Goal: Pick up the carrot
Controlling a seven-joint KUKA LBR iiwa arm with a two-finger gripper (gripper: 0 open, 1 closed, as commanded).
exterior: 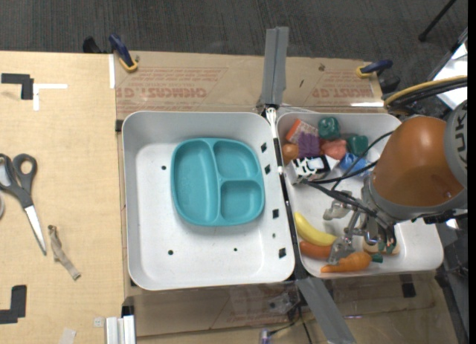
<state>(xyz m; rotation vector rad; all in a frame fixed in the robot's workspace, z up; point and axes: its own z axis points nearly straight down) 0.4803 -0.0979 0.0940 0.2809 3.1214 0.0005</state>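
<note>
Grey arm with orange band [416, 160] enters from 3 o'clock and hangs over the right shallow white bin [416, 261], its two-finger metal gripper [348, 244] low at the bin's 6 o'clock edge; can't tell whether it is apart or together. Small orange carrot with green stub [349, 263] lies along that front wall, just under the gripper at its 6 o'clock, with a yellow plastic banana [311, 229] at the carrot's 10 o'clock and a heap of mixed coloured toys [323, 145] at the bin's 12 o'clock. Left white bin [141, 209] holds a teal three-compartment plate [218, 182]; grey-handled scissors [24, 194] lie on the cardboard bench at 9 o'clock.
</note>
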